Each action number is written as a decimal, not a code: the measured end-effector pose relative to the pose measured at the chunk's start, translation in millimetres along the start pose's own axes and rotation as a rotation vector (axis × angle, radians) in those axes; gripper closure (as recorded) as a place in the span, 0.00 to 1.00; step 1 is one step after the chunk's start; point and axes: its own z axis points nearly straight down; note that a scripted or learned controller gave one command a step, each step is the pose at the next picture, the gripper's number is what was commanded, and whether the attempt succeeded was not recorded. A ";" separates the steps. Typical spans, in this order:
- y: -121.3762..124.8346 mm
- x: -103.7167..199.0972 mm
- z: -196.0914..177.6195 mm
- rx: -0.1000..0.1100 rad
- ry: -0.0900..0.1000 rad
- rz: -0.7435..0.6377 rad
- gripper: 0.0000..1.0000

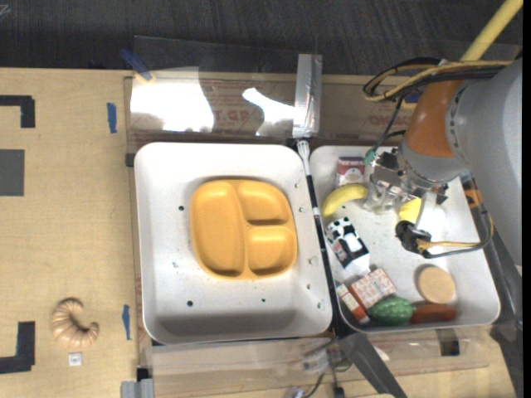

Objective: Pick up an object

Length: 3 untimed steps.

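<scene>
hand (390,196) beside banana (344,197), above right bin (489,293)

Yellow tray (243,226), yellow banana (343,196), green vegetable (390,310), white bins (158,222).

This looks like a robotics lab or test cell rather than a home or shop. A pale wooden bench (58,222) carries black tape squares (18,110) and short blue tape marks (111,117) (the kind used to fix positions). Two shallow white plastic bins (158,247) sit side by side, backed by a clear plastic sheet (207,102) held with silver tape (309,94). A grey industrial arm with an orange band (431,127) trails loose yellow and black cables (415,73). Dark grey carpet (249,7) lies beyond the bench.
</scene>
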 end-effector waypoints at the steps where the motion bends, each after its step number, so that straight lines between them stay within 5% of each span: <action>1: 14.6 -12.7 11.9 0.003 0.002 -0.192 1.00; 2: 75.4 -43.9 -5.8 0.003 -0.001 -0.217 1.00; 3: 63.2 -55.8 -10.8 0.007 0.002 -0.581 1.00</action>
